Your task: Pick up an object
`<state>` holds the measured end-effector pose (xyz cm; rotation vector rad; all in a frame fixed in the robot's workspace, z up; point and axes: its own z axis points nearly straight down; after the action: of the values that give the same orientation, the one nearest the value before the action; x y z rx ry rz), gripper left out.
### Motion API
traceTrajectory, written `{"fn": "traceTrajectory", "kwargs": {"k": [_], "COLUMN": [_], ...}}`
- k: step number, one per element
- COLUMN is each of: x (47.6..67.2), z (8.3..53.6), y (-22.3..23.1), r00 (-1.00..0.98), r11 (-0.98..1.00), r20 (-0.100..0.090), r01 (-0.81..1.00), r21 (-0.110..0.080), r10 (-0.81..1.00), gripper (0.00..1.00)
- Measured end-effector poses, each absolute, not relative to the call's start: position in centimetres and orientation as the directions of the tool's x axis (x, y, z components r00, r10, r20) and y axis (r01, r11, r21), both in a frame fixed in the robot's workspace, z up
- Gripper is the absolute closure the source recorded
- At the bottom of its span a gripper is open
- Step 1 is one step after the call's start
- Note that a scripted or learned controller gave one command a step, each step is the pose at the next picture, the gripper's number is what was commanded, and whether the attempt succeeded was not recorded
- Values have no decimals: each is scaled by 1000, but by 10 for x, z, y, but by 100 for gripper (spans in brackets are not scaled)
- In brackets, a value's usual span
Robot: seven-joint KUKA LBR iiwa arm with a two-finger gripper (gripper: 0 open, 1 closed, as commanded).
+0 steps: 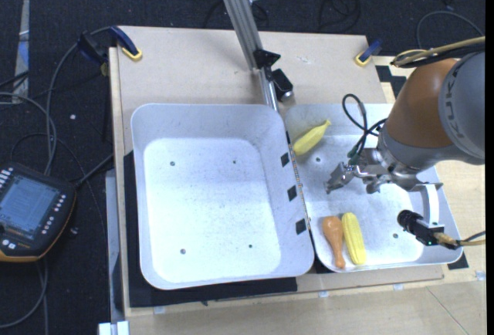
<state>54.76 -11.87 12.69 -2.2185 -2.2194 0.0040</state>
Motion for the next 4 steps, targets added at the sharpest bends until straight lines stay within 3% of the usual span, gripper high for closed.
{"fn": "traceTrajectory", "kwargs": {"k": [1,2,4], "x": [547,548,557], "z": [94,105,203], "y": [-118,-119,-126], "r00": [0,0,0], "r11": [0,0,0], "r20": [0,0,-1], "r01": [1000,1000,1000], "r21": [-3,0,4], "r10": [1000,1000,1000], "gripper": [0,100,100]}}
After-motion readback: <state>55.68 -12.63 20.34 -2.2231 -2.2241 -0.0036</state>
